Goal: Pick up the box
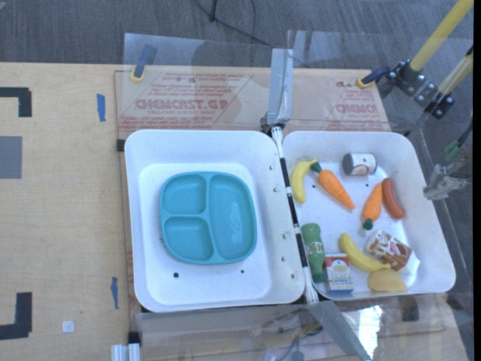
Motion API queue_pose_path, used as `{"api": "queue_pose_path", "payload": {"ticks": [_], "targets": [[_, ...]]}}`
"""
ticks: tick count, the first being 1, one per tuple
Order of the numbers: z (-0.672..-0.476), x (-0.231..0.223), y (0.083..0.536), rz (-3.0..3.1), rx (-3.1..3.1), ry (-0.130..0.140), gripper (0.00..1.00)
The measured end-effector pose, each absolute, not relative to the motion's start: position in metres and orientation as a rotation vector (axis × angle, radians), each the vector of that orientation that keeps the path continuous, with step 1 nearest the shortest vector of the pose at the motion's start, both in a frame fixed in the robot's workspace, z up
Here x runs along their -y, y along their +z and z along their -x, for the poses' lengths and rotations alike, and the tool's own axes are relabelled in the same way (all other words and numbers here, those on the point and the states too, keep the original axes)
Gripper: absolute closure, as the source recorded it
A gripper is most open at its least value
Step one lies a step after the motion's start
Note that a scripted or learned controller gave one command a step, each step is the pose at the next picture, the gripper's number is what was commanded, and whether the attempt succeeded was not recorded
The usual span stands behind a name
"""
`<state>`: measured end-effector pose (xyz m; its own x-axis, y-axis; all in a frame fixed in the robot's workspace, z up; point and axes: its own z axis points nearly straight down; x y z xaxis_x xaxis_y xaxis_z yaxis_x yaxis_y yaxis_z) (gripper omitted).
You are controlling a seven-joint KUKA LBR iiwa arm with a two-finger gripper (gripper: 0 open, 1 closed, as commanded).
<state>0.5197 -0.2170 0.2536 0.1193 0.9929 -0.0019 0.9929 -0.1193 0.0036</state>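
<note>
The box [340, 273] is a small carton with a red top and a white and blue face. It lies flat at the front left of the right bin [428, 224]. A green bottle [313, 251] lies against its left side and a yellow banana [359, 256] lies just to its right. A printed snack packet [388, 248] rests further right, partly on the banana.
The right bin also holds a second banana [300, 179], two carrots [335, 189] [372, 204], a sausage [393, 198], a small can [359, 164] and a yellow lemon-like piece [387, 280]. A blue divided plate [208, 218] sits in the left bin [143, 224]. Yellow rods [443, 28] stand at the back right.
</note>
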Motion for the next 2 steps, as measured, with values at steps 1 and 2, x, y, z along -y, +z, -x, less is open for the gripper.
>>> {"api": "queue_pose_path", "payload": {"ticks": [1, 2], "targets": [[-0.481, 0.202, 0.386, -2.434, -1.983, -0.001, 1.0], [-0.48, 0.132, 0.325, -2.369, -2.065, -0.002, 1.0]]}}
